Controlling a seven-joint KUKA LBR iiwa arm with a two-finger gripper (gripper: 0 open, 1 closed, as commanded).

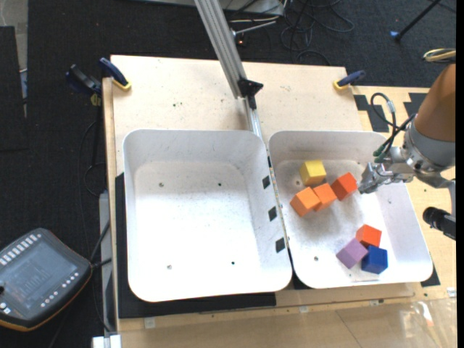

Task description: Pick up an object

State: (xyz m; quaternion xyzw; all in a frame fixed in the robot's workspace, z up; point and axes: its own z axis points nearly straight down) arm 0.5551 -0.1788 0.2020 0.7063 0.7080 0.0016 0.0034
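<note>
The blue cube (375,259) sits untouched. My gripper (367,182) hovers beside the red-orange cube (344,185), approaching; next, centre and descend.

Pale speckled bench (196,93); two white bins side by side: left bin (138,151), right bin (413,238)

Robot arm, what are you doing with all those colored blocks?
The robot arm is reaching in from the right over the right bin, trying to pick up a block. Its gripper sits just beside a red-orange block, but nothing is visibly held between its fingers. Close by are a yellow block and two orange blocks. Nearer the front lie another red-orange block, a purple one and a blue one.
</note>
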